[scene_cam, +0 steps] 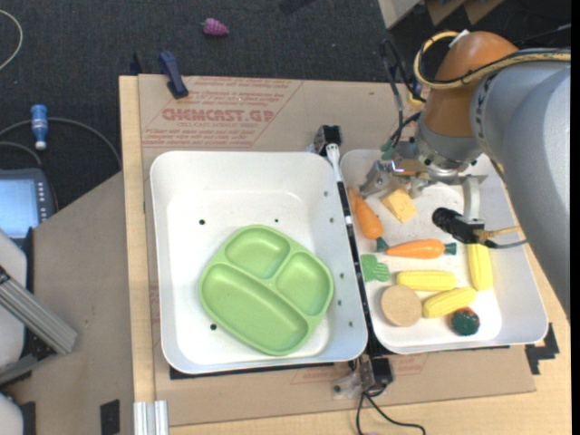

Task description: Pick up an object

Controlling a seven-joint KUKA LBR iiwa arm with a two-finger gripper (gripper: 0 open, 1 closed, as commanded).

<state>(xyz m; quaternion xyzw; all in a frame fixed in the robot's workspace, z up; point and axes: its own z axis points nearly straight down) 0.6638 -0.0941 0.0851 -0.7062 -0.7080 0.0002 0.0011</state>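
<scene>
My gripper [393, 185] hangs over the far left part of the right bin [517, 320], fingers apart with nothing between them. Just below its tips lies a pale yellow cheese wedge [400, 207]. An orange carrot [365, 217] rests against the bin's left wall, beside the left finger. A second carrot with a green top [417, 249] lies across the middle. Nearer the front are a corn cob [478, 266], two yellow pieces [427, 280] [449, 301], a tan round biscuit [400, 305], a green leafy piece [372, 267] and a small red and green fruit [465, 321].
The left bin [172, 270] holds a green divided plate [265, 288]. Both bins sit on a cardboard sheet [217, 107]. The arm's grey body [535, 125] covers the right bin's far right side.
</scene>
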